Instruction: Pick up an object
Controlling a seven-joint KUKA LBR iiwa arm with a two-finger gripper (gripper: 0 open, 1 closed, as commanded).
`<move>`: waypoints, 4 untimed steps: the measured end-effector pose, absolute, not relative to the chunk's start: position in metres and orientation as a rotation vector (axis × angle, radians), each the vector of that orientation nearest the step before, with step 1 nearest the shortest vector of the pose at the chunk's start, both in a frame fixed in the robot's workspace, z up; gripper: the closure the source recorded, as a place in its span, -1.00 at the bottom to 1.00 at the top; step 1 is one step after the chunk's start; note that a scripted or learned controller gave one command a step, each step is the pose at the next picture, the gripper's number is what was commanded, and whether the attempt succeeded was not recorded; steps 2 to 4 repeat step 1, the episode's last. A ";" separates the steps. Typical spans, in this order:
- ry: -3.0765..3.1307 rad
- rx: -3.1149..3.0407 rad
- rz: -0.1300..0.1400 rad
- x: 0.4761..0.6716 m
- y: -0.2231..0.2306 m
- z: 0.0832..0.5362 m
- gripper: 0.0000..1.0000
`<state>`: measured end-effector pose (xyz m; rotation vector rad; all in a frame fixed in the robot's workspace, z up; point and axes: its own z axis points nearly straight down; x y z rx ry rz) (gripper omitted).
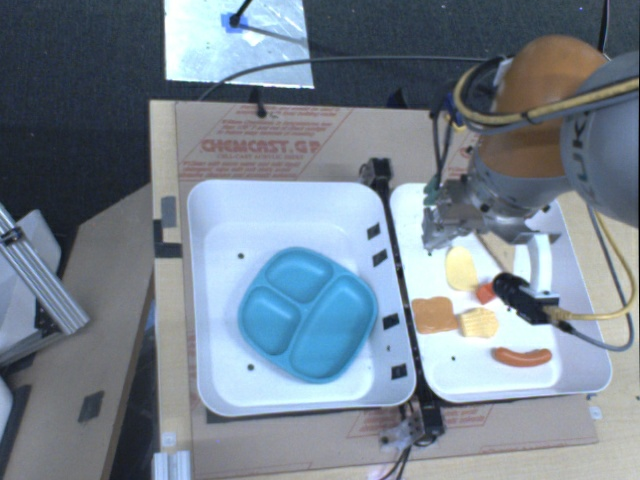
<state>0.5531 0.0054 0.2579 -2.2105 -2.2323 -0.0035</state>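
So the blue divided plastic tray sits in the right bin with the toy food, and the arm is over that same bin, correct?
Not quite. The camera view shows the blue divided plastic tray lying alone in the left white bin, not the right one. The toy food, including the red sausage and brown toast slice, is in the right white bin, and the arm is over that bin.

Both bins are white: the left bin carries a turquoise-blue divided tray. In the right bin lie a pale yellow piece, a tan toast slice, a ridged yellow chip and a reddish-orange sausage (plus something small and red). The arm is grey with an orange band.
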 end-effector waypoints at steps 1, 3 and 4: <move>-2.234 -2.210 -0.005 0.572 0.065 0.252 1.00; -2.234 -2.210 -0.005 0.572 0.065 0.252 1.00; -2.234 -2.210 -0.005 0.572 0.065 0.252 1.00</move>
